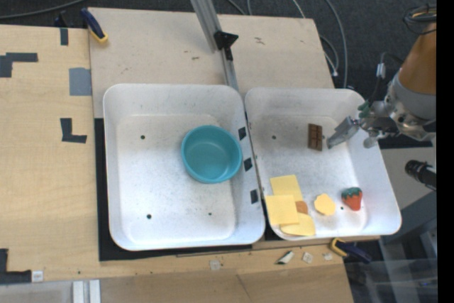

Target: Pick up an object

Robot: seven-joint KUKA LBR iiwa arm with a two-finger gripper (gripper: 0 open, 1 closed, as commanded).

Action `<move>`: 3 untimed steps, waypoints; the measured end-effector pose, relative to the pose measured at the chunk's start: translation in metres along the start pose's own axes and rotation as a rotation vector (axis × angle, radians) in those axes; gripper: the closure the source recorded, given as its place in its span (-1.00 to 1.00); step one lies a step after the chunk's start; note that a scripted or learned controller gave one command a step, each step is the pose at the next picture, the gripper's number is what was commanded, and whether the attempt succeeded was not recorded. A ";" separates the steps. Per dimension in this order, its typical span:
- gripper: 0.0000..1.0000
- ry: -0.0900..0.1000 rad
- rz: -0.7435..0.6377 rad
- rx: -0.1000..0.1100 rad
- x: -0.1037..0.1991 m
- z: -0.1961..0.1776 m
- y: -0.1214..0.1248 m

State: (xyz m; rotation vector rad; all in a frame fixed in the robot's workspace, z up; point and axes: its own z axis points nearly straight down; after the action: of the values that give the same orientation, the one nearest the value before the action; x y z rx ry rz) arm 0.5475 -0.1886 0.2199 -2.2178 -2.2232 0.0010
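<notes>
One brown block stands upright at the upper middle of the right bin, just left of the end effector, whose grip state cannot be told.

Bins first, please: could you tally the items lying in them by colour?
Teal: 1, bowl, left bin
Brown: 1, block, right bin
Yellow: 4, three flat pieces, one round
Red: 1, strawberry
Total: 7
</notes>
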 end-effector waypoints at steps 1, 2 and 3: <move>-1.00 0.000 0.001 0.000 0.000 0.000 0.000; -1.00 0.000 0.001 0.005 -0.003 0.052 -0.010; -1.00 0.000 0.002 0.006 -0.009 0.099 -0.014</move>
State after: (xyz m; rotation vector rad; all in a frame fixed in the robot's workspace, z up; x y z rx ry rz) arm 0.5332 -0.1979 0.1208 -2.2169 -2.2184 0.0069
